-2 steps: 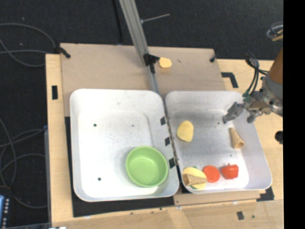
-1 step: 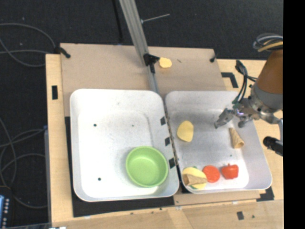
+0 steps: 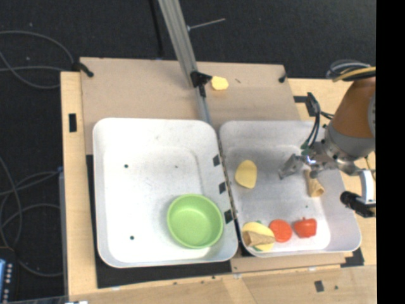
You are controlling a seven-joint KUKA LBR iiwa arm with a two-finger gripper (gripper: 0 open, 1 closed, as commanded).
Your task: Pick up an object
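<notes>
The right bin point(image 3: 266, 135) holds a yellow wedge-shaped piece point(image 3: 246, 173) near its left wall. Along its front edge lie a yellow and tan item point(image 3: 258, 236), an orange-red ball point(image 3: 280, 230) and a red pepper-like item point(image 3: 305, 227). My gripper point(image 3: 302, 177) hangs over the right half of this bin, above and behind the red item. It is open, with one grey finger point(image 3: 290, 168) pointing left and a tan finger point(image 3: 314, 187) to the right. Nothing sits between them. A green bowl point(image 3: 195, 220) rests in the left bin point(image 3: 126, 144).
A small yellow object point(image 3: 219, 83) lies on the bench behind the bins, beside the foot of a slanted metal pole point(image 3: 180, 37). The grey arm with its orange band point(image 3: 354, 116) overhangs the right bin's right wall. Cables trail on the dark floor at left.
</notes>
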